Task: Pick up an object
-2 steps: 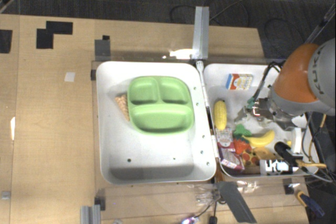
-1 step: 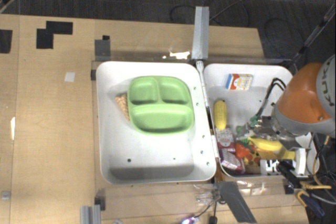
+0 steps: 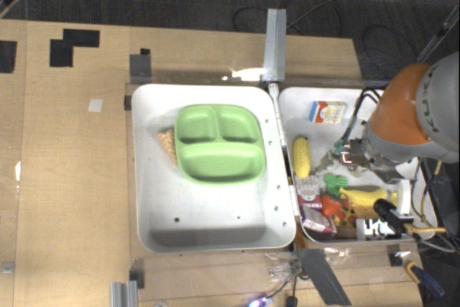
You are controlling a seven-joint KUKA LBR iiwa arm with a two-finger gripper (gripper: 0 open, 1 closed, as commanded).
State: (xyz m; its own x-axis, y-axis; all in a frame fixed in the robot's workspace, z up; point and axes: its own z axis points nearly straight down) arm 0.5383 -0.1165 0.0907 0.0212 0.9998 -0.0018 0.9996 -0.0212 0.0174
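Pincer (image 3: pixel 343 154) sits low in the right bin (image 3: pixel 287 106), center-right of frame, at the end of the grey arm with the orange band (image 3: pixel 397 113). Can't tell how far open it is; too small and cluttered, and nothing clearly shows between its tips.

Count: two white bins on the desk (image 3: pixel 65 176). Left bin (image 3: pixel 154 154) has one green divided plate (image 3: pixel 218 141), with one tan grainy item (image 3: pixel 167 145) poking out from under its left edge. Right bin: one yellow corn cob (image 3: pixel 302 157), upright along the left wall; one small red-and-blue carton (image 3: pixel 328 111) near the top; one yellow banana-like piece (image 3: pixel 366 198); one green toy (image 3: pixel 333 181); one orange-red toy (image 3: pixel 330 206); one packet with a dark red stripe (image 3: pixel 314 216) at the lower left corner; one black-and-white item (image 3: pixel 379 228) at the bottom.

Relative to the pincer: corn cob just left of it, apart; green toy just below it, contact unclear; carton above, well apart; banana piece below right.
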